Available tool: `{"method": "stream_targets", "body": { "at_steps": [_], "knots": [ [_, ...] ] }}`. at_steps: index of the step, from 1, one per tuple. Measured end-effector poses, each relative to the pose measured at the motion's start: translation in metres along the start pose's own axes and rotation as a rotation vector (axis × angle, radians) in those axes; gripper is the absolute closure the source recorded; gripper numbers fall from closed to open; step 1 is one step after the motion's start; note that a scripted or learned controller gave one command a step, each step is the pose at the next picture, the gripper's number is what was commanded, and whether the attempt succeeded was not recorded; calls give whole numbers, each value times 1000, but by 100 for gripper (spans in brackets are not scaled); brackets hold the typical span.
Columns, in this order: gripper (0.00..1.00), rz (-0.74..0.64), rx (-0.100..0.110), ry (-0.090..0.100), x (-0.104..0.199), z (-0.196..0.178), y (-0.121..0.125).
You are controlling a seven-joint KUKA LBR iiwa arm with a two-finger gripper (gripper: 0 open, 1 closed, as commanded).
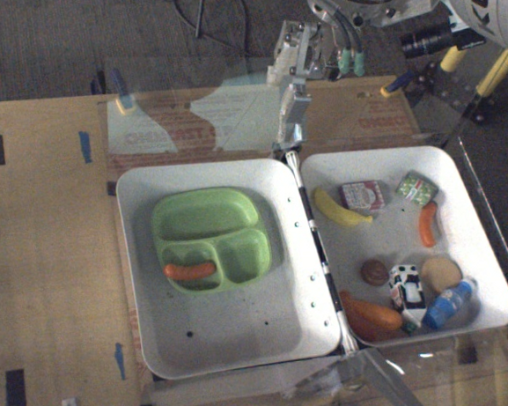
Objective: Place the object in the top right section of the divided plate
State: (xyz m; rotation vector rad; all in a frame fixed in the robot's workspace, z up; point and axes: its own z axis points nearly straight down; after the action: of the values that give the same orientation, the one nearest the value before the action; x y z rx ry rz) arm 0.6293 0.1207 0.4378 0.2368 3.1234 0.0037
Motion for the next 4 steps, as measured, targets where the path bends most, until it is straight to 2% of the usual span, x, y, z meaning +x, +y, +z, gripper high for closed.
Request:
{"method": "stream_targets", "body": {
  "at_steps": [1, 2, 3, 4],
  "knots": [
    [0, -19, 0, -2, -33, 1, -68],
    [0, -162, 2, -3, -56, 0, -137],
    [0, -405, 2, -3, -71, 0, -214],
    [0, -767, 2, -3, -80, 0, -270]
  ]
}}
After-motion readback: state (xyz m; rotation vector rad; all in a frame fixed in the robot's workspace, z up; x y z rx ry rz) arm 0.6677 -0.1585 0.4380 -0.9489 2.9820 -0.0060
